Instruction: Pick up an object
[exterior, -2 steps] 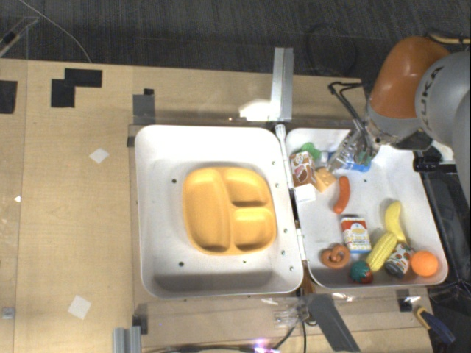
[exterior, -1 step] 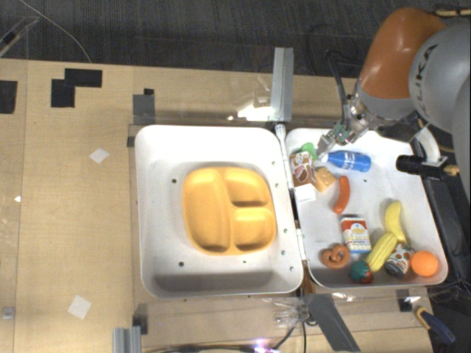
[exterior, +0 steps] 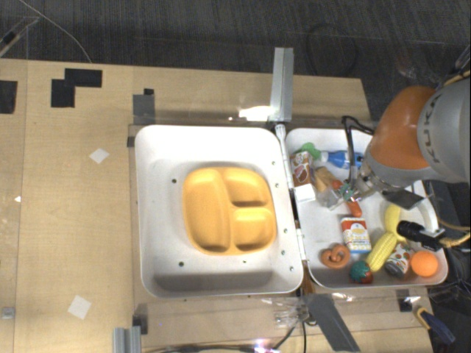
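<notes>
Left bin [exterior: 158, 197], largest of all, cradling a yellow divided tray [exterior: 228, 209] at its middle. Right bin [exterior: 318, 230], against the left bin's right wall, crowded with small toys. Arm [exterior: 412, 134] hanging over that right bin's far right. Gripper [exterior: 355, 191] low among the toys; open or closed, cannot tell. Corn cob [exterior: 382, 250], juice carton [exterior: 355, 235], orange ball [exterior: 425, 264] and pretzel [exterior: 335, 257] along the near end, away from the left bin.

A robotics lab is showing here: 2 white bins [exterior: 147, 197] sitting on a taped plywood bench [exterior: 66, 219], metal brackets [exterior: 282, 87] standing behind them.
</notes>
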Action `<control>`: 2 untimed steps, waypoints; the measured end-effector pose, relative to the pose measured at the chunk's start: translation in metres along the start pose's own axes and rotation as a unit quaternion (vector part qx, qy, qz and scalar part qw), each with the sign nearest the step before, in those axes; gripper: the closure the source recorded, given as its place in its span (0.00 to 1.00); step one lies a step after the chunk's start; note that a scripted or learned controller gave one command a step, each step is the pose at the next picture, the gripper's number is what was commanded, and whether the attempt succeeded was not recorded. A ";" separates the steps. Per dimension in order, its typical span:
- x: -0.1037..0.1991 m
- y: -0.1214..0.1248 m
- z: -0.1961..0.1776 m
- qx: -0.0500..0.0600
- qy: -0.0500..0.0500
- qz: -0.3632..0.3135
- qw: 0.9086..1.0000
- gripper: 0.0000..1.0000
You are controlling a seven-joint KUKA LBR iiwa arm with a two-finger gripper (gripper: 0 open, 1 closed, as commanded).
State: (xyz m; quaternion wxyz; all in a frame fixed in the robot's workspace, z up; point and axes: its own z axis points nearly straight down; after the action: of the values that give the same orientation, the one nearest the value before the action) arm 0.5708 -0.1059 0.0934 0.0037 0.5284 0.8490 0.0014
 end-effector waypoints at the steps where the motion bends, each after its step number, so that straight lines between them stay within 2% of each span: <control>1: 0.025 -0.028 0.001 -0.007 -0.004 0.100 0.995 1.00; 2: 0.047 -0.066 -0.023 0.001 0.001 0.098 0.995 1.00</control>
State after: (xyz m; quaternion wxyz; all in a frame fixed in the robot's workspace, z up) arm 0.4907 -0.0929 0.1160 0.0024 0.6094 0.7929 0.0015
